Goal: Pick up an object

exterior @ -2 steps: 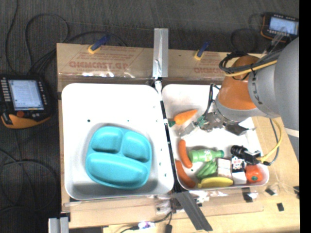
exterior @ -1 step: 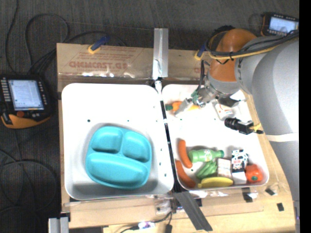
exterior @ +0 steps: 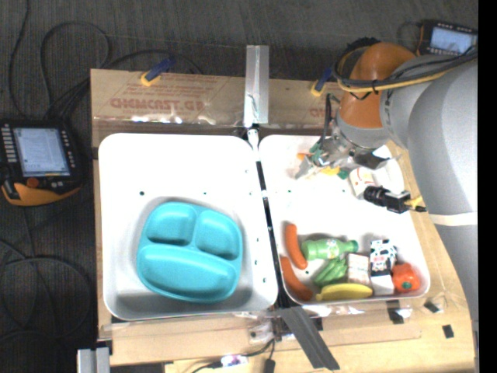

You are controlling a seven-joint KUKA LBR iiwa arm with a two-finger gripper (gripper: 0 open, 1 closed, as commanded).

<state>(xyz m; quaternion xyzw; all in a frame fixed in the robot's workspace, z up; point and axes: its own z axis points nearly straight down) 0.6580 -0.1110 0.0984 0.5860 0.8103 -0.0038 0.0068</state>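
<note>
Hovering over smooth white right bin, metal pincer: grip state can't tell; glossy plastic toys below.

Left bin: holds a blue divided plate, lying flat toward the near side.
Right bin: toys crowded along its near edge: orange sausage, green bottle, banana, cow-patterned carton, red tomato.
Arm: enters from the right, orange band above the wrist.
Pincer: over the right bin's far end, well apart from the toys.
Handheld screen: on the floor, left of the worktop.
</note>
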